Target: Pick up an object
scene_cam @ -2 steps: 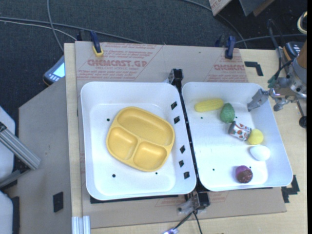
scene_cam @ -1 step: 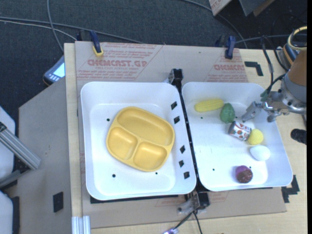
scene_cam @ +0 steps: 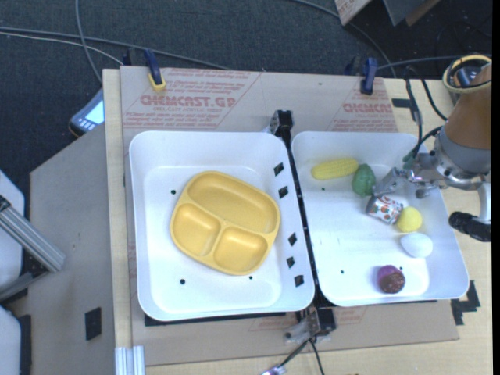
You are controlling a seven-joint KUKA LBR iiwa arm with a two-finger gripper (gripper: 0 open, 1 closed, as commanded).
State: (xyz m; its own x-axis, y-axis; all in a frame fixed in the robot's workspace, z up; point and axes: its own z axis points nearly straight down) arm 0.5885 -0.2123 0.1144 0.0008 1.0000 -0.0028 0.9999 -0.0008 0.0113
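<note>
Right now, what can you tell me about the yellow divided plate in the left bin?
The yellow divided plate looks like smooth moulded plastic, rounded at the corners, with three compartments: one wide one along the far side and two smaller ones on the near side, split by raised ridges. It lies flat and right way up, turned at a slant, near the middle of the left bin, resting on the bin floor. Nothing lies in it.

Dark grey carpeted floor [scene_cam: 234, 30] surrounds the counter [scene_cam: 211, 92], whose brown board top carries red printed lettering. Thin cables [scene_cam: 94, 49] trail across the floor, and two blue-and-yellow clamps [scene_cam: 154, 70] grip the counter's far edge.
</note>
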